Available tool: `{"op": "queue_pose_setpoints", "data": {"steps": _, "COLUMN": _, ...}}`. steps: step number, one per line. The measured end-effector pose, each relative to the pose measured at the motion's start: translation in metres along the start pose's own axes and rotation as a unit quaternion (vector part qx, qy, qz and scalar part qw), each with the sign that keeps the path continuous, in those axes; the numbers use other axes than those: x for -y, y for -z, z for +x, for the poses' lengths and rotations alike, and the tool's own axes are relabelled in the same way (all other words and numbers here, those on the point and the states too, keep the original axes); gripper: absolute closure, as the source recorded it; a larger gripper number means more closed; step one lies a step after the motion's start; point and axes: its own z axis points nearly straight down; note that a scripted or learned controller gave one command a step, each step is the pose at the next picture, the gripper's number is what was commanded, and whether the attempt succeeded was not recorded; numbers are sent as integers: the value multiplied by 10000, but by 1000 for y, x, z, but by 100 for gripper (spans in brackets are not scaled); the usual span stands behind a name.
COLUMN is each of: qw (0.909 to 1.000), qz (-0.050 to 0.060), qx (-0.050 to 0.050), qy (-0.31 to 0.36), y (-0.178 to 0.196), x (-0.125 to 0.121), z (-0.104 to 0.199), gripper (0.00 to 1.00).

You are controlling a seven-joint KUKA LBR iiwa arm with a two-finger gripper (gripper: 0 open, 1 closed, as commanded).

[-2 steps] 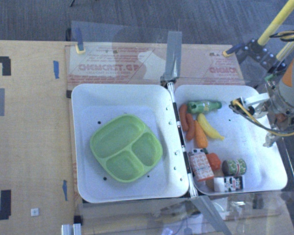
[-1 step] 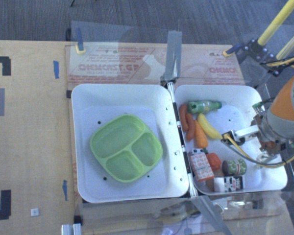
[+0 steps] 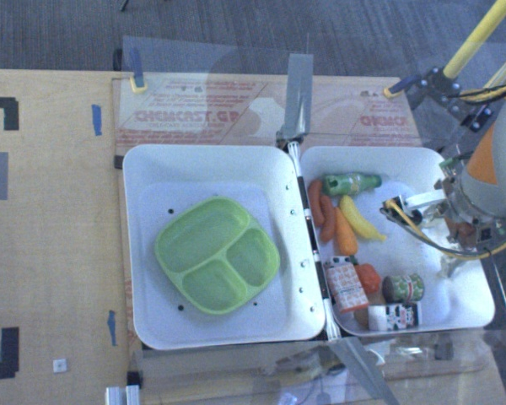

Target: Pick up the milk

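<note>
The milk [image 3: 394,315] is a small carton with black and white patches. It lies on its side at the front edge of the right bin [image 3: 468,306]. My gripper [image 3: 457,247] hangs over the right side of that bin, behind and to the right of the milk and apart from it. The grey arm with its orange band [image 3: 494,154] and looped cables covers the gripper from above.
Near the milk are a dark can [image 3: 403,288], a red and white box [image 3: 347,285] and a small red item [image 3: 369,277]. Further back lie a banana [image 3: 360,218], carrot [image 3: 345,233], sausages [image 3: 319,205] and green bottle [image 3: 351,183]. The left bin holds a green divided plate [image 3: 217,254].
</note>
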Motion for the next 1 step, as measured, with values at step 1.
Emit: {"op": "queue_pose_setpoints", "data": {"steps": 1, "qw": 10000, "qz": -48, "qx": -44, "qy": 42, "y": 12, "x": 1, "z": 4, "gripper": 100}}
